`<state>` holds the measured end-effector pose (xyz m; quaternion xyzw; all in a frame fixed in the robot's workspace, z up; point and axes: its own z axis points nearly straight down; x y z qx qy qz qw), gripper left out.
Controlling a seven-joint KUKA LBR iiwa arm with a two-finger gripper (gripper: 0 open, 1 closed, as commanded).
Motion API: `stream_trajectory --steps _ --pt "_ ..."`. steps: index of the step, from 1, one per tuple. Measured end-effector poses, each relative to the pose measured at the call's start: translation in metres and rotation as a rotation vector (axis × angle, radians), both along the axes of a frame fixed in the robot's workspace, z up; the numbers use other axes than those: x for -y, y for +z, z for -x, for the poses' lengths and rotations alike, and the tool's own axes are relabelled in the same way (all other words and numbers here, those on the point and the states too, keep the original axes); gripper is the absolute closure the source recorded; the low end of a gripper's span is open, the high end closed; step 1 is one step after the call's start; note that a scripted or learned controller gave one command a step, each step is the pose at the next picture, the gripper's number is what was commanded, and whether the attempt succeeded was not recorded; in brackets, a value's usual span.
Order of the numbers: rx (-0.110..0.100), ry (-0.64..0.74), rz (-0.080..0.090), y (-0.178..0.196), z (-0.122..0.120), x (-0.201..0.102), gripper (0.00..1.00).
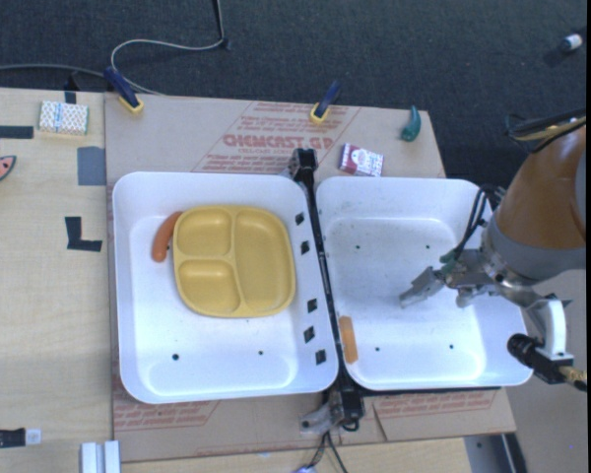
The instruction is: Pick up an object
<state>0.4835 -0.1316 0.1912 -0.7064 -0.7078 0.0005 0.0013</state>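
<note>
While the grey two-finger tool (443, 286) hangs spread and empty over the right shallow white bin (394, 205), a small orange carrot-like piece (348, 338) lies at its eight o'clock, against the bin's left wall.

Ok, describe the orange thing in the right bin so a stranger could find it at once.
Start at the right bin, the white one where the gripper hangs. Follow its left wall, next to the divider between the bins, down toward the near corner. The small orange piece lies there alone against the wall, unlike the orange sausage-like piece beside the yellow tray in the left bin.
</note>
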Motion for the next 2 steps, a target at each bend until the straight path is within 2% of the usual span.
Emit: stream_trajectory --steps 1,2 --pt "0.001 0.000 0.000 -0.008 -0.017 -0.060 0.00" --pt "-0.001 -0.001 0.000 -0.098 -0.045 -0.037 0.00"
